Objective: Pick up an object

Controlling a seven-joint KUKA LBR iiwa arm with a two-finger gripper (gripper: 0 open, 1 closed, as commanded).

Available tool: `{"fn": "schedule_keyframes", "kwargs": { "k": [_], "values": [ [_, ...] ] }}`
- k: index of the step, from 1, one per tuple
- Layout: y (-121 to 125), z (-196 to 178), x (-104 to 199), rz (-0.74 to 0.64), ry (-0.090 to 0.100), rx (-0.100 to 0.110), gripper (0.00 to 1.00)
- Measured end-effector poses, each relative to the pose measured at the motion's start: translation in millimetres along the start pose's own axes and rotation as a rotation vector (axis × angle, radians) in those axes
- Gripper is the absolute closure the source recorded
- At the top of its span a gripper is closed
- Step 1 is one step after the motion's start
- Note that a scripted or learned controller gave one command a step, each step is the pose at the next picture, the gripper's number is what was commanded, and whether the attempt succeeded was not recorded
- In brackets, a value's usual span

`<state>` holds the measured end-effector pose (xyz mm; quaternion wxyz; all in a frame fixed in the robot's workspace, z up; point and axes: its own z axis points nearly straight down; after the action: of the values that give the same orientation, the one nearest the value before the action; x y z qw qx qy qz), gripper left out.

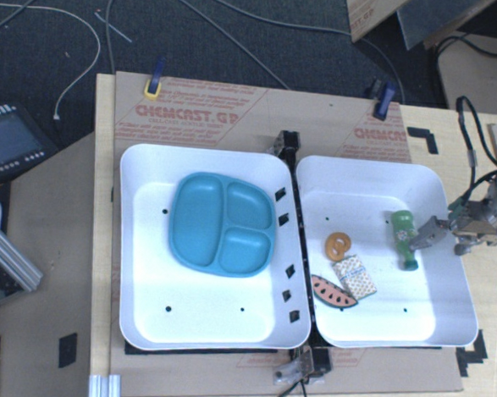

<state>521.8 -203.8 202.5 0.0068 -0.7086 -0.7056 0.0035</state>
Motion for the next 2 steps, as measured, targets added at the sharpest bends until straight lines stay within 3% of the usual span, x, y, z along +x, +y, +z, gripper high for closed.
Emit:
{"fn": "schedule_keyframes", "kwargs": {
  "k": [1,2],
  "values": [
    [3.1,-7.4,0.6,-0.004,-0.004,-0.014,0.0],
    [-4.8,39.2,-1.7,-0.003,-0.001,-0.009,0.0]
  ]
}}
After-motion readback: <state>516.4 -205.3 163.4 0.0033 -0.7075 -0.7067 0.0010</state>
